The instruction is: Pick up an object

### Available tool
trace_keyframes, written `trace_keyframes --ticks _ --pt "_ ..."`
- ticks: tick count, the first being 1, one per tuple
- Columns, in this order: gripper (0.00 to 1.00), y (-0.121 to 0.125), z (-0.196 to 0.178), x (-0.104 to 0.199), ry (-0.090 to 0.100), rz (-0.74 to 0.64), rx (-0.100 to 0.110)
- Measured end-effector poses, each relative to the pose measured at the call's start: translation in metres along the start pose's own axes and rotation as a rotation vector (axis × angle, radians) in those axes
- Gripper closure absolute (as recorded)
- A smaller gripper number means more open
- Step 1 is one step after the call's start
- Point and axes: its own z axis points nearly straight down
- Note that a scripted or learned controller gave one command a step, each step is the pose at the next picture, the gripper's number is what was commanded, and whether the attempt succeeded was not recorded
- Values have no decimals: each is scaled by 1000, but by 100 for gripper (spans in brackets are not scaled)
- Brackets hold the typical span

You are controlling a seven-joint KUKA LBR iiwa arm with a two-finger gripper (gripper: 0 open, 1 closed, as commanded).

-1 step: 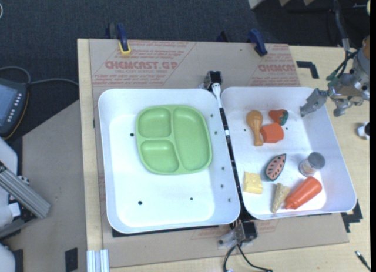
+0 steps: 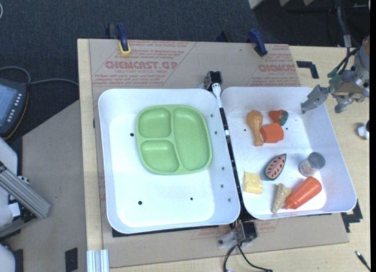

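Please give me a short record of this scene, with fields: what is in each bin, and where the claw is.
left bin: green divided plate
right bin: toy chicken drumstick, red toy pepper, orange block, watermelon slice, small can, cheese wedge, carrot, pale corn-like piece
claw: above the right bin's far right corner, holding nothing visible
claw fingers: cannot tell
bench: brown board under both bins
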Motion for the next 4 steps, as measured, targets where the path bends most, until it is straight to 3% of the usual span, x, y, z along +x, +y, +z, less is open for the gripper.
trace_keyframes --ticks 2,3,4 --pt "0 -7 120 -3 2 1 6" --pt "0 -7 157 -2 1 0 4" --pt "100 -6 144 -3 -1 0 -2"
